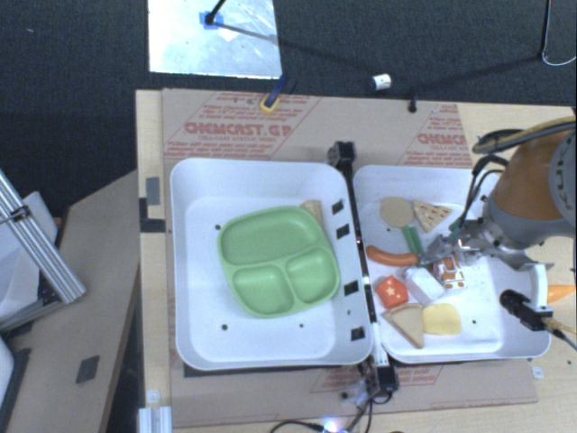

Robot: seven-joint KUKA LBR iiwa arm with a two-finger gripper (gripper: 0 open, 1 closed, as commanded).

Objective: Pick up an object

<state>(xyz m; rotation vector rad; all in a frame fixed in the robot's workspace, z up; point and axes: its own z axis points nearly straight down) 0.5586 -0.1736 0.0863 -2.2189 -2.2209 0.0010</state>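
1. Near rim of the right bin (451, 354): yellow piece (442, 319), bread slice (407, 323) and tomato (391, 290) crowd it.
2. Mid-bin, the gripper (448, 262) sits over the sausage (389, 256); its state can't be made out.
3. Far side, cracker (433, 214) lies near bare floor.
4. Left bin (194, 269) holds green tray (278, 260).
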